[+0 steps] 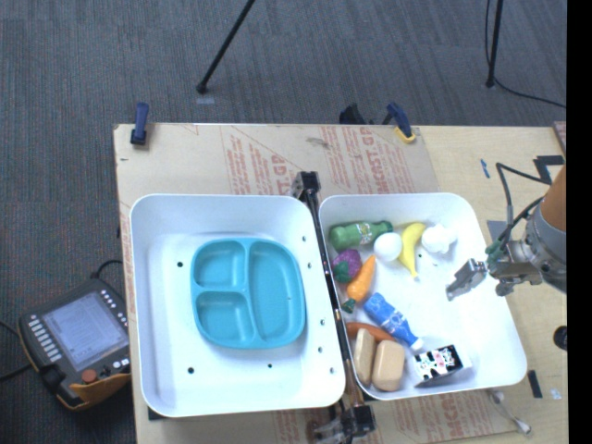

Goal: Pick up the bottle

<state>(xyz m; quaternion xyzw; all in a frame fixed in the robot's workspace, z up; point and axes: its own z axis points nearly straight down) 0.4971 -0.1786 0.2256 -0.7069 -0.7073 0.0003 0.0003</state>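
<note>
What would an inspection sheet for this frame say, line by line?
Surface: bench bearing two white bins, left bin and right bin.
Job's things: blue bottle lying in the right bin; green bottle near its top.
Clutter: banana, carrot, egg, carton; teal plate in the left bin.
Grippers: gripper above the right bin, holding nothing.
Cables: black cable at right.
Surroundings: pendant, clamps.
</note>
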